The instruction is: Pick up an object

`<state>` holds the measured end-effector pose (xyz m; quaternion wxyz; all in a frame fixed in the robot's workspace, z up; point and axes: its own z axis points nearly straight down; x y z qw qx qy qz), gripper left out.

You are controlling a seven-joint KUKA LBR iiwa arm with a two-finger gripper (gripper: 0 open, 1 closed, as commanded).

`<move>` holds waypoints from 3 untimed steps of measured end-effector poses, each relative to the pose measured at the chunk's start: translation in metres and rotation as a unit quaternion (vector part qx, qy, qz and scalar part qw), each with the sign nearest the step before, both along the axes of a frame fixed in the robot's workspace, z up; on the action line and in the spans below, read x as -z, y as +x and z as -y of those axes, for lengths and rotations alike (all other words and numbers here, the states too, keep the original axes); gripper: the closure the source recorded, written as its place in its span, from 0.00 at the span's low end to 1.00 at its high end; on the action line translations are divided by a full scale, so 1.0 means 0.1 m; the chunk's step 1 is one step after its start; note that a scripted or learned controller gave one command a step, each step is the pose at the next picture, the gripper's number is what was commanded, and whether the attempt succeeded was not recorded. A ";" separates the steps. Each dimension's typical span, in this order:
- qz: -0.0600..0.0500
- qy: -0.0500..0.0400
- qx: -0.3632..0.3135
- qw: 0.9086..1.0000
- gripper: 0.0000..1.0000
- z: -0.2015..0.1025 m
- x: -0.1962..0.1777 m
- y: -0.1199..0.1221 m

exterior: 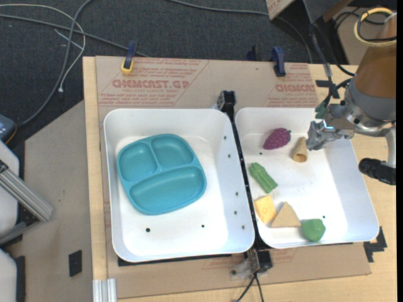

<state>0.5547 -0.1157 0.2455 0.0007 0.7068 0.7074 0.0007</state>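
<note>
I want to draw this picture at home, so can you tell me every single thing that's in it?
White bins: two, side by side on the bench.
Plate: one, teal, with compartments, in the left bin.
Grape bunch toy: one, purple, far part of the right bin.
Small tan piece: one, beside the grapes, right by the gripper.
Green stick-shaped piece: one, middle of the right bin.
Yellow piece: one, near part of the right bin.
Tan wedge: one, touching the yellow piece.
Round green piece: one, near corner of the right bin.
Clamps: two, blue, on the board's far edge.
Cables: several, on the dark floor.
Gripper: one, grey, over the right bin.
</note>
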 end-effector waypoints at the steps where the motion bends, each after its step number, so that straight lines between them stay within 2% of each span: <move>1: -0.002 0.001 -0.001 1.000 1.00 -0.49 0.08 0.09; 3: -0.003 0.001 -0.001 1.000 1.00 -1.45 0.19 -0.06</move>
